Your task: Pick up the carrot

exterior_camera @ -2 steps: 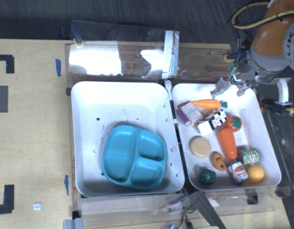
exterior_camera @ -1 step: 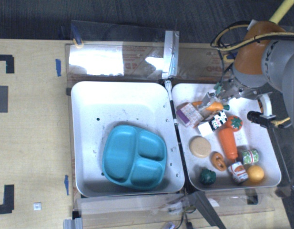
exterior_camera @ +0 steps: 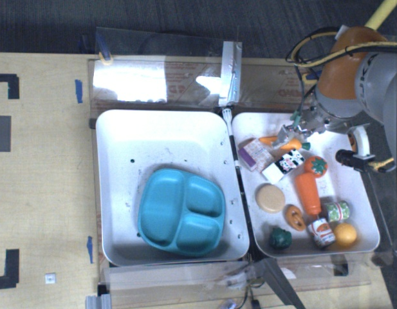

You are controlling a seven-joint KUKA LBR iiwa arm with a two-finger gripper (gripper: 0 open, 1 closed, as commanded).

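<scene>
Carrot (exterior_camera: 307, 194) lies in the right bin (exterior_camera: 372, 227), roughly mid-bin, long axis running near to far, with a small red tomato-like piece with a green top (exterior_camera: 317, 166) just beyond its far end. Beside the carrot on the left sit a round tan disc (exterior_camera: 271, 197) and a small orange doughnut-shaped piece (exterior_camera: 295, 217); on the near side stand two small cans (exterior_camera: 329, 221), an orange fruit (exterior_camera: 345, 235) and a dark green item (exterior_camera: 280, 238). Farther back lie a purple packet (exterior_camera: 256, 153) and a black-and-white carton (exterior_camera: 285, 164). Gripper (exterior_camera: 296, 131) hangs over the bin's far part, apart from the carrot; finger state cannot be determined. Left bin (exterior_camera: 114, 172) holds a blue divided tray (exterior_camera: 182, 219).
</scene>
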